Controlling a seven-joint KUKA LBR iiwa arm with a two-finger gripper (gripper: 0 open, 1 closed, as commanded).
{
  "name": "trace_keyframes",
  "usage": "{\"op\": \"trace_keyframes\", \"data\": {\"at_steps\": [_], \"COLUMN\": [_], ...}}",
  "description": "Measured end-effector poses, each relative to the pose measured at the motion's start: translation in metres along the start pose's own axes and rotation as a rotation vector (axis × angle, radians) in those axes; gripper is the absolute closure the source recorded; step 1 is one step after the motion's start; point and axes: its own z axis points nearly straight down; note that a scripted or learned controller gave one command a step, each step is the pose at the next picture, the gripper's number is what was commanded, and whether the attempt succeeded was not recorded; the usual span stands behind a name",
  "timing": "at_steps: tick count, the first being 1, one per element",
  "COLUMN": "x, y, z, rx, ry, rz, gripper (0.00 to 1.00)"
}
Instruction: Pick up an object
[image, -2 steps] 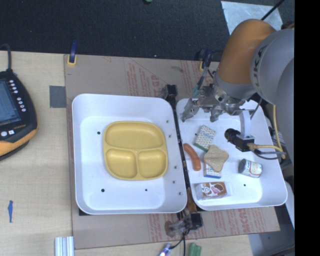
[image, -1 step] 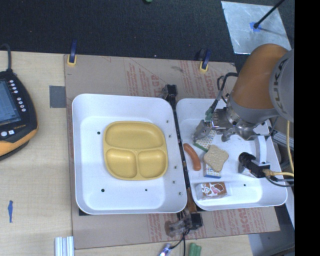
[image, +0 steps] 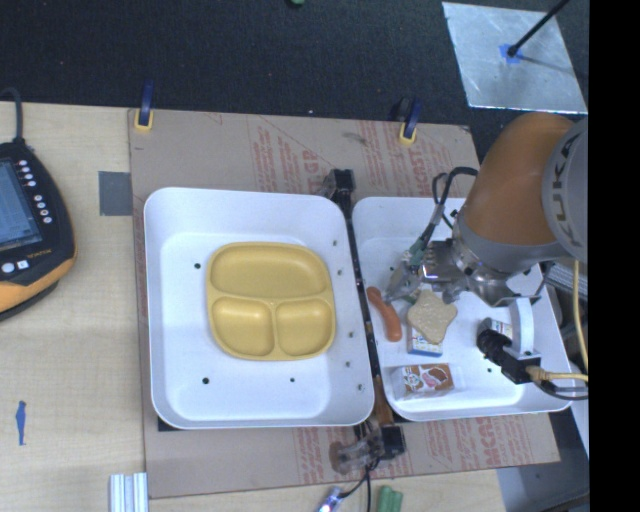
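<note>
bench (image: 80, 380) | cardboard sheet (image: 250, 150) | two white bins (image: 180, 400) | teach pendant (image: 25, 230)

The arm (image: 520, 190) reaches in from the right over the right bin (image: 470, 400), its gripper (image: 415, 275) low near the bin's upper left part. In that bin lie a sausage (image: 384, 312), a slice of bread (image: 432, 318) resting on a small carton (image: 425, 345), and a snack packet (image: 428, 378). The left bin (image: 180, 390) holds a yellow divided plate (image: 270, 300), and a handheld controller (image: 25, 235) sits at the bench's left edge.
</note>
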Motion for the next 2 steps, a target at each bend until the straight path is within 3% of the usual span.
{"op": "trace_keyframes", "data": {"at_steps": [1, 2], "x": [-0.056, -0.060], "y": [0.052, 0.045], "z": [0.015, 0.101], "rx": [-0.001, 0.001], "ry": [0.001, 0.000], "rz": [0.004, -0.001], "gripper": [0.00, 0.00]}}
